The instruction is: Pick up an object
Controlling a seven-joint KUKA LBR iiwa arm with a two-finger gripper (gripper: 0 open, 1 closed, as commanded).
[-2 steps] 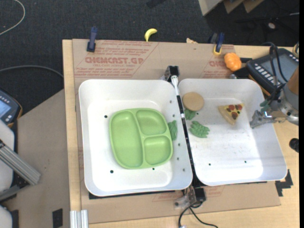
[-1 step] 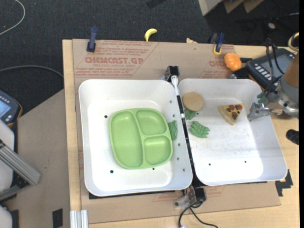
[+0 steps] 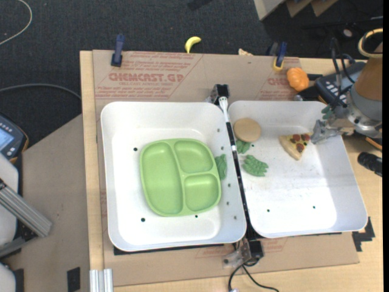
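Now approaching: gripper (image 3: 320,131) low at the right bin's (image 3: 304,221) upper right edge, just beside the pizza slice (image 3: 295,145).

Whether it is released or clenched I cannot tell; nothing shows in its grasp. The pizza slice lies in the upper middle of the right bin, with a round brown cookie (image 3: 247,129) and green leafy pieces (image 3: 254,165) to its left; a green divided plate (image 3: 180,176) sits in the left bin (image 3: 121,139). Judged next: shift slightly left over the slice, descend, close squarely across it.

red print "chemcast g p" on the brown board (image 3: 152,72) behind the bins, smaller lines around it unreadable
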